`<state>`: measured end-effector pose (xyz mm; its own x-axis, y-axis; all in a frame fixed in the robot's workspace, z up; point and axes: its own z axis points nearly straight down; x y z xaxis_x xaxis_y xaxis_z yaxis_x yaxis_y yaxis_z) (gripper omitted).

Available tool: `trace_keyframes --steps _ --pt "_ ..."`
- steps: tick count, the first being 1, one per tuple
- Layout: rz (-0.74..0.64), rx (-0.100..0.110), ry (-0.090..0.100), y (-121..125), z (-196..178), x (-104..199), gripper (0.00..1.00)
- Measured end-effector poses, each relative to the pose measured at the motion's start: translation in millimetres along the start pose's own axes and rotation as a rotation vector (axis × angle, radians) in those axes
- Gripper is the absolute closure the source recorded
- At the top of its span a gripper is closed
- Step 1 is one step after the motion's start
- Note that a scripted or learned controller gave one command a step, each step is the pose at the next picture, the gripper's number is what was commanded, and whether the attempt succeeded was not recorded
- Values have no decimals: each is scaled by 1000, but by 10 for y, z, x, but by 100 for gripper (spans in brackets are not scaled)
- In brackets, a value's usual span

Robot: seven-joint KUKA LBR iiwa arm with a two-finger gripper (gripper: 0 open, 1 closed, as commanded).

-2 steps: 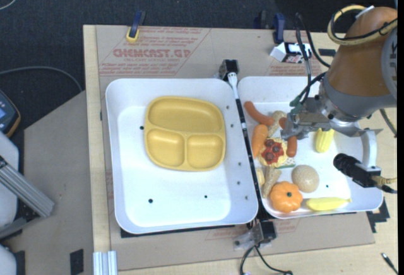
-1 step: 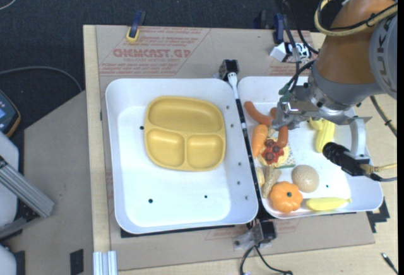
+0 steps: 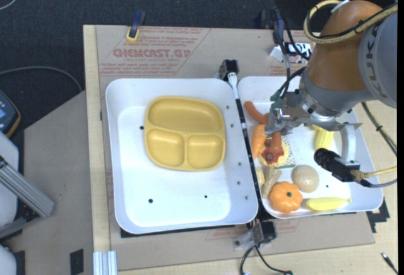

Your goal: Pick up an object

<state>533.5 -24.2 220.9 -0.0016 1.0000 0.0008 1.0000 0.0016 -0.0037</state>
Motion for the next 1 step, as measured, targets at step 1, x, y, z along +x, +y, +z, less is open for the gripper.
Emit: trace_keyframes --steps 1 --pt "3 0 -1 34 66 -90 100"
